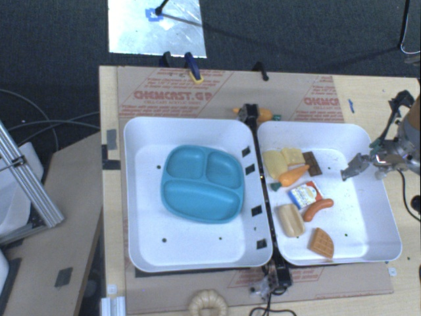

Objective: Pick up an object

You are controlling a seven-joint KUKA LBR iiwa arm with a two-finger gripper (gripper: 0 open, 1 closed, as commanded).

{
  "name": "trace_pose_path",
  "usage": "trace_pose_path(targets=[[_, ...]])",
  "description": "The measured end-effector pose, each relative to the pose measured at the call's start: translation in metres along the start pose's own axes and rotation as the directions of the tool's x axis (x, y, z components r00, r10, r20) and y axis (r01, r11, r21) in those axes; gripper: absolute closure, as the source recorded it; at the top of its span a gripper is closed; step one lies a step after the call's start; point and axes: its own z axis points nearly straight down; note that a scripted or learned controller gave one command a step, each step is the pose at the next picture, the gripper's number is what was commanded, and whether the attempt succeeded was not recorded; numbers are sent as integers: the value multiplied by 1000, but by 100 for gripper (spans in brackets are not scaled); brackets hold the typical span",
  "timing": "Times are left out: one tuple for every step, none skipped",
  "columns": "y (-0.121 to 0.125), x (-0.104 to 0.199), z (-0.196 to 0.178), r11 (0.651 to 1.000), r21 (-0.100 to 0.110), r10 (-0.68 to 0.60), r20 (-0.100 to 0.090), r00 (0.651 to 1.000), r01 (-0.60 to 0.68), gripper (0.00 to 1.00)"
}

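I have the gripper (350, 168) over the right bin (368, 137), near its right side, the arm coming in from the right edge. I cannot tell how it is set from this angle, and I see nothing held in it.

Nearest to it, to its left, lie the toy foods: a brown block (312, 163), a carrot (293, 174), and yellow slices (284, 159) behind the carrot. Below those sit a small carton (304, 194) touching a sausage (318, 208), then a bread roll (290, 220) and a waffle (321, 242) toward the near wall.

The left bin (141, 176) bears a blue tray (202, 182).

By my reading the pick is not yet done: every piece lies in the bin, apart from the gripper. Choosing one, descending and closing remain.
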Motion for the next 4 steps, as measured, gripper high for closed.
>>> trace_pose_path(targets=[[-2, 1, 41, 1000, 0, 0, 0, 1000, 0, 0], [1, 7, 84, 1000, 1, 0, -1, 1000, 0, 0], [3, 7, 118, 1000, -3, 0, -2, 1000, 0, 0], [6, 7, 104, 1000, -13, -2, 1, 1000, 2, 100]])
